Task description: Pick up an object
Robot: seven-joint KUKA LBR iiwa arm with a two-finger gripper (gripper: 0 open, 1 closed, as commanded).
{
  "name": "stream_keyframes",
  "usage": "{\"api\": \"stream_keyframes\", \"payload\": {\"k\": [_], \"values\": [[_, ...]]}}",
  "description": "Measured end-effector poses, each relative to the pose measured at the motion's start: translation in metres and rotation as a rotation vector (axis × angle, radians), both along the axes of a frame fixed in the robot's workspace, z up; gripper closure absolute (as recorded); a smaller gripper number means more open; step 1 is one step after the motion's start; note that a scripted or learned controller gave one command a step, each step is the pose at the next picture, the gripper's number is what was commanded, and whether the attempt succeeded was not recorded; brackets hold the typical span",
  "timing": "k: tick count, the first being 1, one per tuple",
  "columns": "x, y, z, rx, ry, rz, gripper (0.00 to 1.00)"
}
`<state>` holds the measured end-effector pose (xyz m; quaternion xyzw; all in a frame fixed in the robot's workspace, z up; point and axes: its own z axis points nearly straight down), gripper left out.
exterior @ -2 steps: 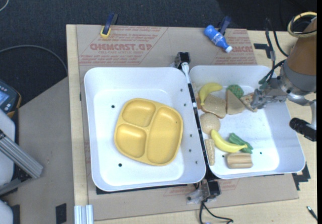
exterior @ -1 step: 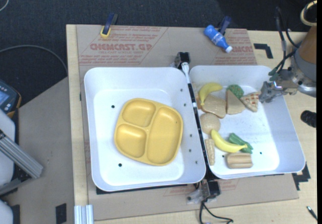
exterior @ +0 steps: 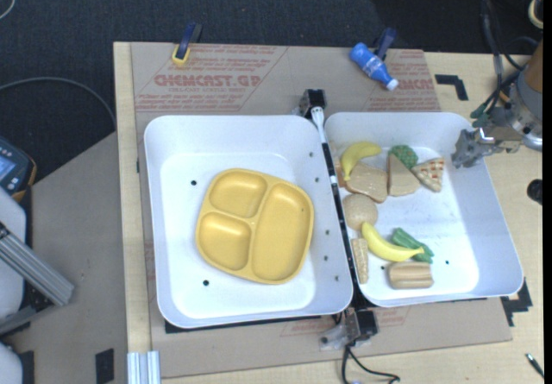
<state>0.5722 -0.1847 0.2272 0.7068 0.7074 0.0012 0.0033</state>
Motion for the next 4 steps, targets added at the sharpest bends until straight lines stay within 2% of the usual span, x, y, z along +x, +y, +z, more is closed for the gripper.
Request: {"api": "stream_keyframes", "payload": {"k": [1, 2, 3, 4], "values": [[-0.021, 0.055, 0.008, 0.006, 0.008, 0.005, 1.00], [-0.042, 0.104, 0.012, 0.006, 0.009, 0.004, 1.00], [-0.055, 0.133, -0.014, 0.005, 0.012, 0.002, 1.00], [-0.062, 0.135, 0.004, 0.003, 0.004, 0.000, 1.00]]}}
